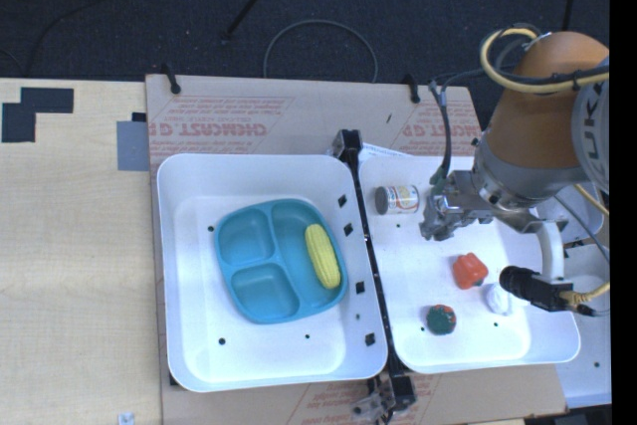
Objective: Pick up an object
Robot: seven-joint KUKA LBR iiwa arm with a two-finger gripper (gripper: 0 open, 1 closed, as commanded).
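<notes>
The end effector (438, 222) hangs low in the right bin (557, 348), just beside a small can (398, 199) lying on its side (a likely target). Its state I cannot tell. A slanted close could roll the can away.

Pale wooden bench (70, 264) carries a brown printed cardboard sheet (259, 119). Two shallow white plastic bins sit on it, side by side, touching: left bin (189, 353), right bin (557, 338). Dark carpeted floor (149, 5) behind, black cables (318, 40) looped across it.
</notes>
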